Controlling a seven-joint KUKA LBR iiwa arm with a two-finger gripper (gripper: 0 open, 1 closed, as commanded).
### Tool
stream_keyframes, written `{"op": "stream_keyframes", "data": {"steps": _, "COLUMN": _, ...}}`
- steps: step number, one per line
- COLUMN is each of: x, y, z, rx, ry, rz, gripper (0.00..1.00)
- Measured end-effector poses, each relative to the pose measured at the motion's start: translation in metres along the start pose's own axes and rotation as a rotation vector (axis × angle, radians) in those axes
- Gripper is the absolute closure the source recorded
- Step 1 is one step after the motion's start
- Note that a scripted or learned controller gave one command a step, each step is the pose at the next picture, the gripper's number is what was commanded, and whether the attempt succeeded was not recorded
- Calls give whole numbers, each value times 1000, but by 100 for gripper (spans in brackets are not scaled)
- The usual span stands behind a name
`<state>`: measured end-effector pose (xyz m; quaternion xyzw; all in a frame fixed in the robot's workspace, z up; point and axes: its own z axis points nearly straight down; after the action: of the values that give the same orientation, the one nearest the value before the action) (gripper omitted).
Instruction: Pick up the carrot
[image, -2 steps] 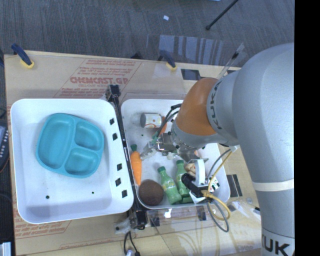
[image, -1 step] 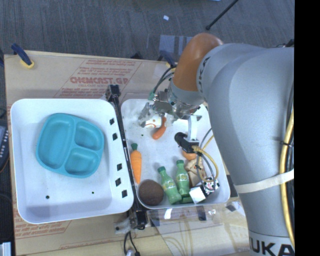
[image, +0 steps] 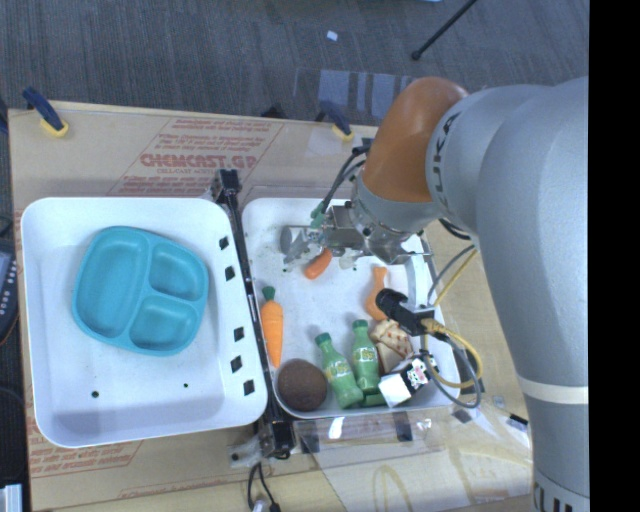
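- Carrot (image: 272, 331): tapered orange body, green top, lying along right bin's (image: 300, 222) left wall.
- Gripper (image: 318, 252): metallic, above carrot; jaw state cannot be told.

Grey KUKA arm (image: 530, 250) with an orange band (image: 405, 140)

Smooth, rounded grey casing meets a glossy orange collar; thin black and yellow cables (image: 452, 275) loop beside the metal wrist fittings (image: 375, 225).

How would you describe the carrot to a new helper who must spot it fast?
Look in the right bin, the one with no blue tray. Along its left wall lies the carrot, a long orange cone with a green top, unlike the shorter orange pieces nearer the gripper.
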<state>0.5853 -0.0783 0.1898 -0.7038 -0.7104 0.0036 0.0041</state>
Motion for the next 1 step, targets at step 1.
{"op": "stream_keyframes", "data": {"steps": 1, "x": 75, "y": -74, "z": 3, "rx": 5, "ry": -1, "rz": 134, "gripper": 0}}
